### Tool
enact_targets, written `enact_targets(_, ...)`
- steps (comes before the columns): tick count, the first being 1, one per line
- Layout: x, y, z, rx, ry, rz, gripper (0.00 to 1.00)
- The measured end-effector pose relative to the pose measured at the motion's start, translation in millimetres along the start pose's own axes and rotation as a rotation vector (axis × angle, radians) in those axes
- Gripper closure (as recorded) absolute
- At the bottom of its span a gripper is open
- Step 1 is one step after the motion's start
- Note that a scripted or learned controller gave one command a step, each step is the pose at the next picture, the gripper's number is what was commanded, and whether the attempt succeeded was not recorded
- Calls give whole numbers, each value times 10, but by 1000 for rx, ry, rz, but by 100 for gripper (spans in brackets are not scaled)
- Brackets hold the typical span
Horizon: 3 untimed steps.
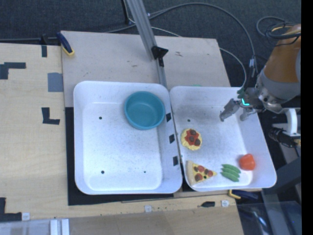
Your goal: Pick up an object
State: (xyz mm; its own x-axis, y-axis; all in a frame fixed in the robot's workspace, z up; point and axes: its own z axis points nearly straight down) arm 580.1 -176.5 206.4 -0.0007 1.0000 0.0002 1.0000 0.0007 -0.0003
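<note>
Pale wooden bench over dark carpet, two white bins side by side; left bin (pixel 93 175) holds a blue bowl (pixel 144 110), right bin (pixel 210 94) holds four toy foods. Gripper (pixel 234 109) hangs above the right bin's far right part, jaws spread, nothing between them. Candidates all lie nearer the front: a round mini pizza (pixel 191 138) mid-bin, a pizza slice (pixel 199 172), a green pea pod (pixel 231 172) and a red tomato (pixel 247 161) by the front wall. Risks, as I judge: flat pieces may slip under the closing jaws; tomato and pod sit near the wall, which could block a finger
</note>
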Motion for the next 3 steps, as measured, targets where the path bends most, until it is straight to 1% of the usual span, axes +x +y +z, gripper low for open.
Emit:
enact_targets(1,0,-1,1,0,0,0,0)
enact_targets(2,76,-80,546,4,1,0,0)
enact_targets(3,171,-68,1110,4,0,0,0)
